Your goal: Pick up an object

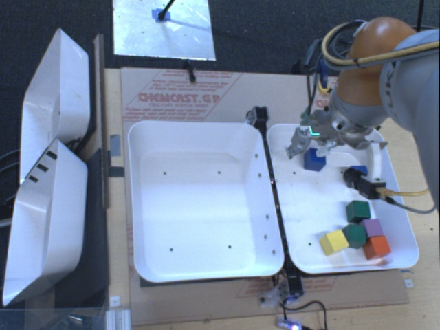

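Currently the gripper [307, 141] sits low over the back of the right bin [309, 253]; whether it's spread or pressed together can't be told. Blue block [315, 160] lies just beside and below it, contact unclear. Another blue piece [357, 172] shows near the black fitting. Front right corner: yellow block [335, 242], two green blocks [357, 210], purple block [373, 226], orange block [377, 247], clustered. Left bin [148, 184] alongside.

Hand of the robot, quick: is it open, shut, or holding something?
Hand: it is low in the right bin, right above the blue block. Open or shut cannot be told from here, and no grip on the block shows.
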`<state>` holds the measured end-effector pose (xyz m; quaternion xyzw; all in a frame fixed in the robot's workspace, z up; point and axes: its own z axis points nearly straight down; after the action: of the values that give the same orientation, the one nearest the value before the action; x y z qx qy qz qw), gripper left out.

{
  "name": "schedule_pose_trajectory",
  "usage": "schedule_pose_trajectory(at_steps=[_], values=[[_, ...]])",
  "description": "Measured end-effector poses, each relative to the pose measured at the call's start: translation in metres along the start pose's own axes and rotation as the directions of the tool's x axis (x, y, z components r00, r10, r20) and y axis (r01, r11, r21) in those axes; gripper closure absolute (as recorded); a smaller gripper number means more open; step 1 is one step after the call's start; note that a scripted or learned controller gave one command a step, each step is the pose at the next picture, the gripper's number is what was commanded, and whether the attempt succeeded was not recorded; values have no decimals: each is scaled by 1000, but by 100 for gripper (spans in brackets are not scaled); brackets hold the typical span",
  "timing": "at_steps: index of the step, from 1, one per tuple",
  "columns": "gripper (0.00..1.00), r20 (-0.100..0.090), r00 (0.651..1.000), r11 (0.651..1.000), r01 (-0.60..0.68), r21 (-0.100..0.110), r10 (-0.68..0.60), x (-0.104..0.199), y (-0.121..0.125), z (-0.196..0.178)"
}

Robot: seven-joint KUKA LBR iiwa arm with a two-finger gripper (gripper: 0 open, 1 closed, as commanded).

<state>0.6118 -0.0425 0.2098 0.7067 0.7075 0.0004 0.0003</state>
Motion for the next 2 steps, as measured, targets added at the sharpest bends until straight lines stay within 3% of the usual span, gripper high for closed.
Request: schedule_pose_trajectory(at_steps=[1, 2], values=[[0, 0, 1000, 1000, -4, 5, 4, -49, 30, 52], [0, 0, 1000, 1000, -3, 6, 3, -77, 23, 127]])
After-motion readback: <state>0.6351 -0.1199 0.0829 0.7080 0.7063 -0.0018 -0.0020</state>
